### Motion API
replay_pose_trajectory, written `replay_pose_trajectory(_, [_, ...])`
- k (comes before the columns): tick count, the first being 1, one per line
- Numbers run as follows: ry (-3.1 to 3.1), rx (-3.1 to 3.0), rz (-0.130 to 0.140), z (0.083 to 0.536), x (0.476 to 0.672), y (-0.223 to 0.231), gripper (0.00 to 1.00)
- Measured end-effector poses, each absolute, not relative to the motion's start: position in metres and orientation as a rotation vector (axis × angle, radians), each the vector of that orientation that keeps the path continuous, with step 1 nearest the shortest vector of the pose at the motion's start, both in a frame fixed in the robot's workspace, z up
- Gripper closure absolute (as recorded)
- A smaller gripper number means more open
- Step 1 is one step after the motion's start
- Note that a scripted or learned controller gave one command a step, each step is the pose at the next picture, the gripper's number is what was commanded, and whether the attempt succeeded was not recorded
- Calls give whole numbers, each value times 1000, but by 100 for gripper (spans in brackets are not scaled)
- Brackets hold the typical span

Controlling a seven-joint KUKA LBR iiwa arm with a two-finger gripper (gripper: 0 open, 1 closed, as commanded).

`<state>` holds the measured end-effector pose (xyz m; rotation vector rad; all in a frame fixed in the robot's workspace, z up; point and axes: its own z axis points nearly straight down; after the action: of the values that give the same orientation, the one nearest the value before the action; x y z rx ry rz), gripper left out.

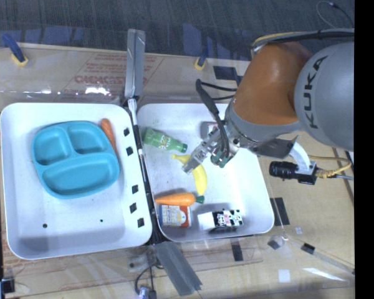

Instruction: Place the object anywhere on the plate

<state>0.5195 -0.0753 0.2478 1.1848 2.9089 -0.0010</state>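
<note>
The two-finger metal pincer [196,161] sits just above the yellow banana [198,175] in the right white bin [257,179]; whether it is spread or pinching cannot be told. The grey arm [327,98] reads "KUKA". Left of the banana, in the left white bin [19,185], lies the blue compartment plate [75,157].
</note>
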Motion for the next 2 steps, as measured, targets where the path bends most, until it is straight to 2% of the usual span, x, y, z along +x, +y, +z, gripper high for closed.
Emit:
replay_pose_trajectory(1, [2940,1112,-2,210,584,1,100])
replay_pose_trajectory(2, [2974,1021,-2,192,582,88,100])
